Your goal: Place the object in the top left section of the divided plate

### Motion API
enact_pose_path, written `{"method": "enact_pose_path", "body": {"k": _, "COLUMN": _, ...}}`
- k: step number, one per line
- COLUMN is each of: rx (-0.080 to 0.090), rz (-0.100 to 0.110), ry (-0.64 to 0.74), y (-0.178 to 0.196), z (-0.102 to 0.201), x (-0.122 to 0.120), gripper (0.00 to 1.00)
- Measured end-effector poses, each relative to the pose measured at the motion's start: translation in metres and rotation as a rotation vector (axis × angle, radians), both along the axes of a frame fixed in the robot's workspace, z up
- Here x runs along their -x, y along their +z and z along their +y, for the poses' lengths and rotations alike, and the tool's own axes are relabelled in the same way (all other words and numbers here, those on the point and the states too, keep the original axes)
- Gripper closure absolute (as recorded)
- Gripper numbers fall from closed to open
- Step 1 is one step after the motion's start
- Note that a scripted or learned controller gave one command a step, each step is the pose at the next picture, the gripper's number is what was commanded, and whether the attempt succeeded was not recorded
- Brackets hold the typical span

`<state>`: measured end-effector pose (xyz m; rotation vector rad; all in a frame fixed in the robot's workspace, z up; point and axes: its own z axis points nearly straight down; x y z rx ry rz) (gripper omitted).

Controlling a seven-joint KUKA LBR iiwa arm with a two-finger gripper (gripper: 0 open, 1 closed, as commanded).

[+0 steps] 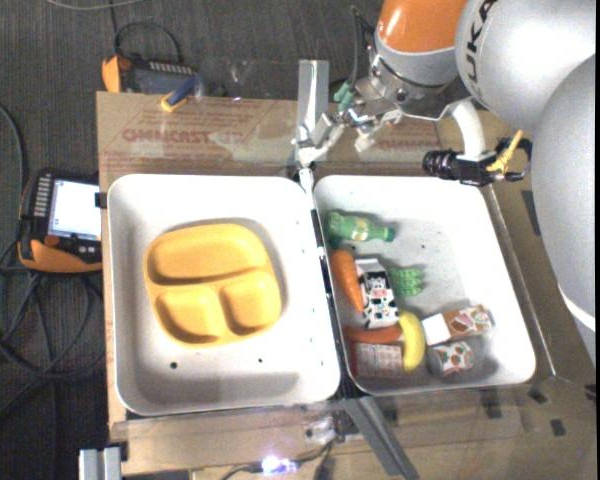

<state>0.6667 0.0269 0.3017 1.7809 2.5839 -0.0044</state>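
- Two white bins sit side by side; the left bin (120,268) holds the yellow divided plate (215,280), all its sections bare.
- Right bin (510,268) is crowded: green bottle (358,229), carrot (347,278), banana (413,340) and small cartons touch or overlap.
- Gripper (365,113) hangs above the bins' far rim, nothing visibly between its fingers; whether they are spread, I cannot tell.
- Risk, as I judge it: clutter could cause a slipped or double pick, or a drop in the wrong section.

divided plate (213,280) in left bin (130,368) | bottle (358,230), carrot (347,278), banana (412,340) in right bin (500,268)
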Motion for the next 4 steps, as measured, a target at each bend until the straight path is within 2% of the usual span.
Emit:
{"method": "enact_pose_path", "body": {"k": 1, "rx": 0.004, "rz": 0.0, "ry": 0.0, "y": 0.009, "z": 0.0, "x": 0.0, "gripper": 1.0}}
{"method": "enact_pose_path", "body": {"k": 2, "rx": 0.0, "rz": -0.001, "ry": 0.154, "y": 0.133, "z": -0.033, "x": -0.002, "gripper": 1.0}}
{"method": "enact_pose_path", "body": {"k": 3, "rx": 0.0, "rz": 0.001, "ry": 0.356, "y": 0.133, "z": -0.027, "x": 0.003, "gripper": 1.0}}
{"method": "enact_pose_path", "body": {"k": 4, "rx": -0.003, "rz": 0.001, "ry": 0.433, "y": 0.132, "z": 0.081, "x": 0.009, "gripper": 1.0}}
